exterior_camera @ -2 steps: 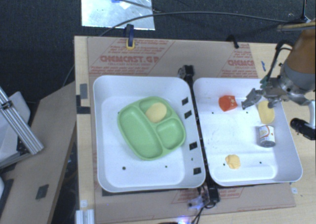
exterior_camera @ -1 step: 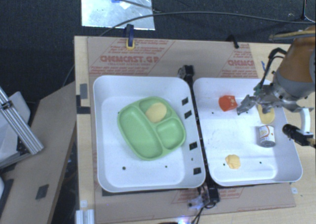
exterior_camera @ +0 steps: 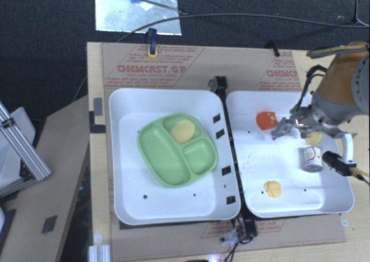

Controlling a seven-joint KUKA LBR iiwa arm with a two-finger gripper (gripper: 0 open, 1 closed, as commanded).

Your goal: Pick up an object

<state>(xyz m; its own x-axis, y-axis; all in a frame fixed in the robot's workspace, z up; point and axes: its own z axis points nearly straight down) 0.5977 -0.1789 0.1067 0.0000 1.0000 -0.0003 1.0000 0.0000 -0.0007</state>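
Observation:
The right bin (exterior_camera: 289, 206) holds a red-orange object (exterior_camera: 266, 120) at its upper left. A small silver can (exterior_camera: 311, 158) stands toward the right, and a yellow lump (exterior_camera: 272, 188) lies near the front. My gripper (exterior_camera: 303, 126) hangs low over the upper right of this bin, between the red-orange object and the can. A pale yellow piece (exterior_camera: 314, 137) shows just beneath it, partly hidden by the gripper body. The can stands just below the gripper, apart from it.
The left bin (exterior_camera: 133, 197) holds a green divided plate (exterior_camera: 167, 159) with a yellow object (exterior_camera: 184, 131) in its upper compartment. A black divider (exterior_camera: 230, 157) runs between the bins. The grey and orange arm (exterior_camera: 347, 84) comes in from the right.

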